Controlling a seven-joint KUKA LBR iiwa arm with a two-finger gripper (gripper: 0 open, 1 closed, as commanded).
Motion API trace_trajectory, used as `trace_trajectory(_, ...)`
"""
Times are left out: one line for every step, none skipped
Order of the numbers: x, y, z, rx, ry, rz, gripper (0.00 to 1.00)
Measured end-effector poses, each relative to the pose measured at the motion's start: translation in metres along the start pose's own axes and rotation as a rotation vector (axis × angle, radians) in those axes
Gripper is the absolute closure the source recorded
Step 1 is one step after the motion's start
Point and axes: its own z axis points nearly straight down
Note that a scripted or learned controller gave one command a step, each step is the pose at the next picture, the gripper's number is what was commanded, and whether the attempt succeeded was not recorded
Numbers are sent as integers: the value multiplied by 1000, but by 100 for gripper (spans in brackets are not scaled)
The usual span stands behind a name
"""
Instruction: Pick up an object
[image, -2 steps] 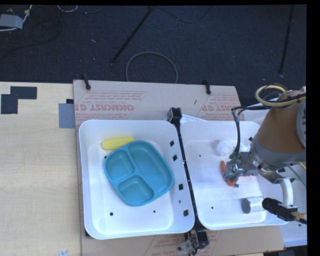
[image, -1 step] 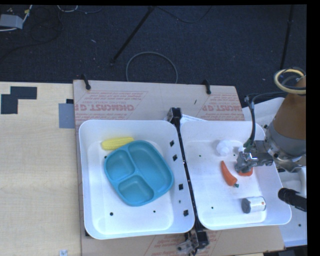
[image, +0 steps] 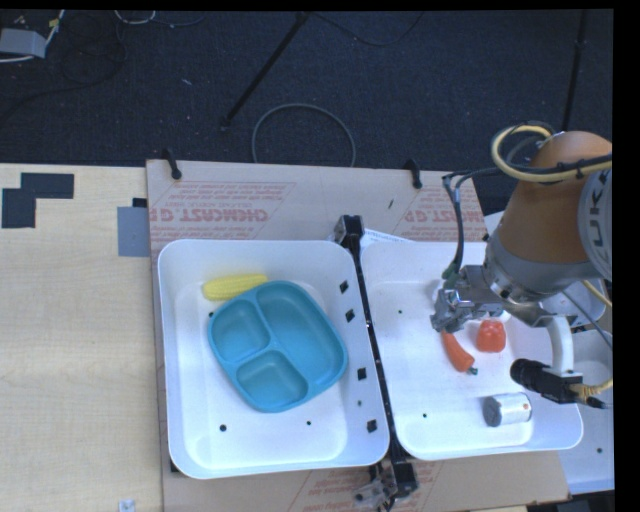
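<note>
In the right bin (image: 420, 440), my gripper (image: 452, 312) hangs low over the middle, reaching in from the right. Just below its tip lies a small orange carrot (image: 458, 352), slanted, with a green end toward the front. A red-orange chunk (image: 490, 336) sits to the right of the carrot, close under the wrist. Nearer the front right corner lies a grey and white cylinder (image: 507, 409) on its side. Nothing shows between the gripper's tips.
The left bin (image: 185, 420) holds a blue divided plate (image: 275, 343) and a yellow corn cob (image: 234, 286) behind it. A black divider rail (image: 362, 340) runs between the two bins. The grey arm with its orange band (image: 555, 200) looms over the right bin's far right side.
</note>
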Motion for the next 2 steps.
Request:
trace_trajectory(53, 29, -5, -1, 0, -2, 100)
trace_trajectory(101, 54, -10, -1, 0, 0, 100)
